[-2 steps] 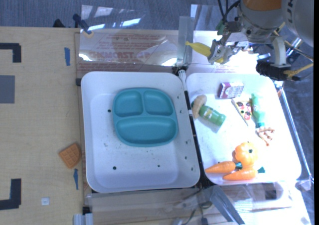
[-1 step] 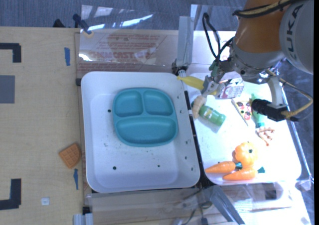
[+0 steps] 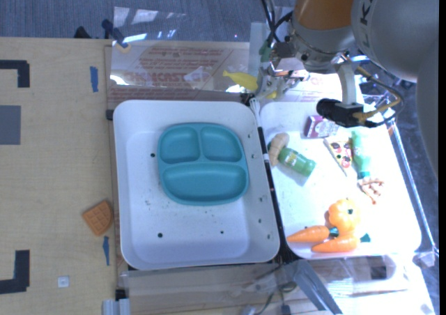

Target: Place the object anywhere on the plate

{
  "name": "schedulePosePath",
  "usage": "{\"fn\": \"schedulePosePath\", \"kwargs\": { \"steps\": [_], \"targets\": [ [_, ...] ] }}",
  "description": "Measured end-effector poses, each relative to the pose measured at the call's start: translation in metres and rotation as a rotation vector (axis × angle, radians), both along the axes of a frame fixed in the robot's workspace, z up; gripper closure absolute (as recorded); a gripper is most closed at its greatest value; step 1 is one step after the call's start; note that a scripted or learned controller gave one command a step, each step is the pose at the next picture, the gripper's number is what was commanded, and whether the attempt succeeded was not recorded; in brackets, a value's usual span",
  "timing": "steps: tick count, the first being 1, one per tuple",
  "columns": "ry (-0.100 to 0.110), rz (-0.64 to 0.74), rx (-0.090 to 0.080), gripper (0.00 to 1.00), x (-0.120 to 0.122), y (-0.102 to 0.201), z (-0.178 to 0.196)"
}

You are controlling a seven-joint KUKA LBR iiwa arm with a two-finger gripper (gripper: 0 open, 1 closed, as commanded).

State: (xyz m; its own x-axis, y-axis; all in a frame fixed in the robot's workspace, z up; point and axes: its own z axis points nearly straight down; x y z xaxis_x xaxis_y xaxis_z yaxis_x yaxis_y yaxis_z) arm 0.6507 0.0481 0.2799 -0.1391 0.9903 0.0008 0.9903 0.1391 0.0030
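**Ana:** Blue-grey carpet runs along the top, and below it a pale wooden bench (image 3: 49,167) carries two shallow white bins side by side. What sits in the left bin (image 3: 132,237)?

**Ben:** A teal plate (image 3: 203,164) with three compartments, lying flat near the bin's middle, toward its upper half. Nothing rests on it.

**Ana:** And the right bin (image 3: 397,216)?

**Ben:** That one holds the loose things. A beige piece (image 3: 277,144) lies near its left wall, touching a green cylinder (image 3: 297,162) tilted just beside it. A purple-and-white packet (image 3: 317,126) sits higher up, a green toy figure (image 3: 359,153) to the right of that, and a thin printed strip (image 3: 341,153) between them. Low in the bin, two orange carrots (image 3: 324,238) lie side by side under a round orange toy (image 3: 343,214).

**Ana:** Where is the arm (image 3: 390,14)?

**Ben:** It comes in from the upper right, grey with an orange band. The gripper (image 3: 273,87) hangs at the top edge between the two bins, close to a yellow object (image 3: 240,80).

**Ana:** Is the yellow object held?

**Ben:** I cannot tell; the wrist and cables hide that spot, so the gripper's state is unclear.

**Ana:** Anything outside the bins?

**Ben:** A small waffle-like brown square (image 3: 98,217) lies on the bench left of the left bin.
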Motion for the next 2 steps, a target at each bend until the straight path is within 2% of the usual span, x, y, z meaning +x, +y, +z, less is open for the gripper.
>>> {"fn": "schedulePosePath", "kwargs": {
  "steps": [1, 2],
  "targets": [
    [0.007, 0.053, 0.000, 1.00, -0.0392, 0.0499, -0.0416],
    [0.003, 0.051, -0.001, 0.00, -0.0383, 0.0483, -0.0396]
  ]
}}
